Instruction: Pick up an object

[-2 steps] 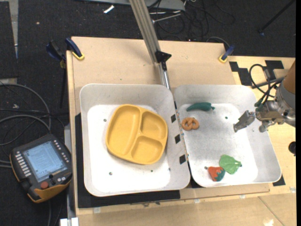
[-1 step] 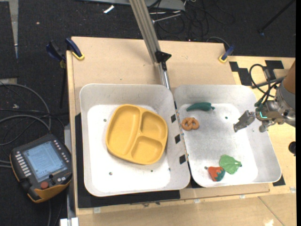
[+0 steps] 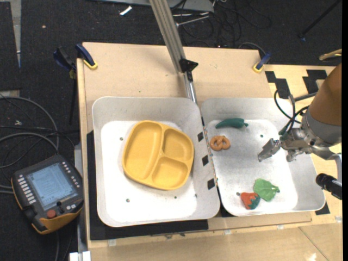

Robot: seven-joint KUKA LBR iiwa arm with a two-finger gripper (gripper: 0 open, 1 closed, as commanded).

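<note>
In the right bin [image 3: 293, 200] lie a dark green pepper [image 3: 231, 123] at the back, a brown pretzel [image 3: 220, 142] near the left wall, a light green leafy piece [image 3: 265, 190] and a red-orange strawberry-like piece [image 3: 249, 199] at the front. My gripper [image 3: 278, 149] hangs over the right half of this bin, above bare floor between the pretzel and the leafy piece. Its fingers [image 3: 267, 150] stand spread apart and open, with nothing between them.
The left bin [image 3: 109, 145] holds a yellow divided plate [image 3: 158, 155]. A slanted metal pole [image 3: 169, 29] rises from the back between the bins. A teach pendant [image 3: 46, 192] lies on the floor at the left. Clamps [image 3: 87, 57] sit at the bench's back corners.
</note>
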